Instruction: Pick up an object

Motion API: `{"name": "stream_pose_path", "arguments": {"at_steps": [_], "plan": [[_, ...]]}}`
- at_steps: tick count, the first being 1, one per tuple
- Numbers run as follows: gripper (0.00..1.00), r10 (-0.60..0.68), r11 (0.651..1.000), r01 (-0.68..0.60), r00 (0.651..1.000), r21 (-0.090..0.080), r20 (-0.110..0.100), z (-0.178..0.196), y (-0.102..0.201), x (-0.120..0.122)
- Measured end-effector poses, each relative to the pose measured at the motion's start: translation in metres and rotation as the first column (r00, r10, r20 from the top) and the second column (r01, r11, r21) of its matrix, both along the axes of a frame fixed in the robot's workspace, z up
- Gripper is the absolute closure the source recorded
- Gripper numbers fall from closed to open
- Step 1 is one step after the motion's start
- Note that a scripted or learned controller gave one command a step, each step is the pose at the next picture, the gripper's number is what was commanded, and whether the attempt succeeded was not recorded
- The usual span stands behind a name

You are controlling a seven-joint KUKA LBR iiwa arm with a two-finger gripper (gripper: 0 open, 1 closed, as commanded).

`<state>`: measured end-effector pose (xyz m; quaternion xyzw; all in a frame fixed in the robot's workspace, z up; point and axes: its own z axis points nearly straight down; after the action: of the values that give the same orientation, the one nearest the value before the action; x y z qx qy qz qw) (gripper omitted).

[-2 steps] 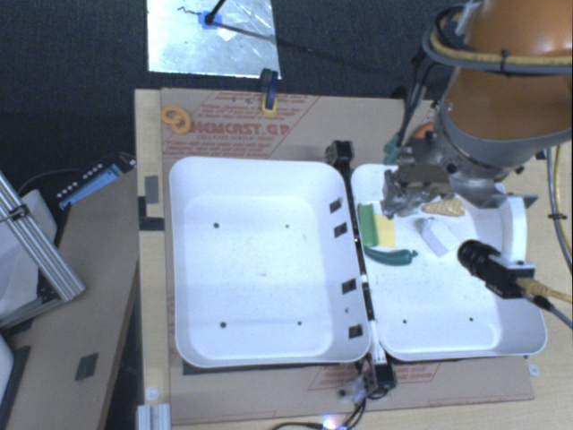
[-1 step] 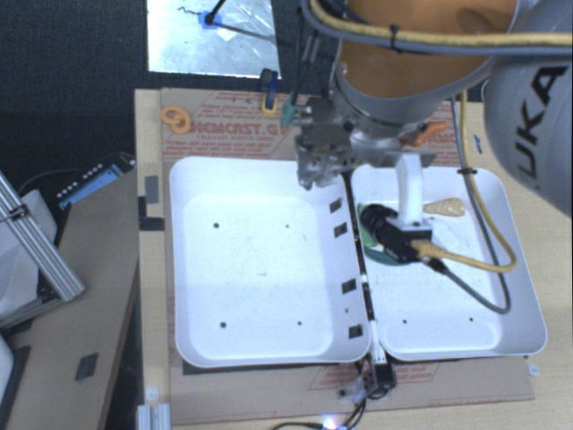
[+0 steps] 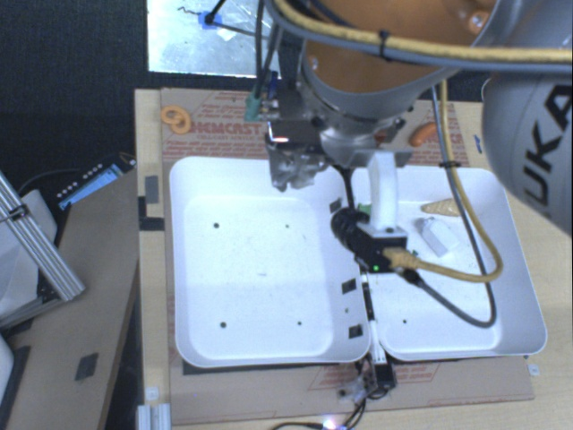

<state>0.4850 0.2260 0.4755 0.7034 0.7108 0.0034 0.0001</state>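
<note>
1. Small pale grey block-shaped object [image 3: 433, 237] lies in the right white shallow bin [image 3: 510, 267], near a tan wedge-shaped piece [image 3: 445, 208]. Looks light and rigid; grip across its short sides.
2. Two-finger gripper [image 3: 291, 173] hangs over the left white bin's [image 3: 206, 330] far rim; spread: cannot tell.
3. Yellow cable [image 3: 466, 274] and black cable [image 3: 457, 307] crowd the block.

arm [image 3: 403, 34] reaches in from right, orange-banded wrist low; pincer [image 3: 291, 173] points down.

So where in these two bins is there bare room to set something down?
The left bin's floor is bare from its left wall to the central divider. The right bin is crowded up top: end effector, cable, a small white block, a tan wedge. Its bottom-right corner is free.
</note>
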Motion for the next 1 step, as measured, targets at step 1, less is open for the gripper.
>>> {"name": "stream_pose_path", "arguments": {"at_steps": [1], "plan": [[1.00, -0.016, 1.000, 0.016, 1.000, -0.003, 0.003, 0.0510, -0.0769, 0.0020]]}}
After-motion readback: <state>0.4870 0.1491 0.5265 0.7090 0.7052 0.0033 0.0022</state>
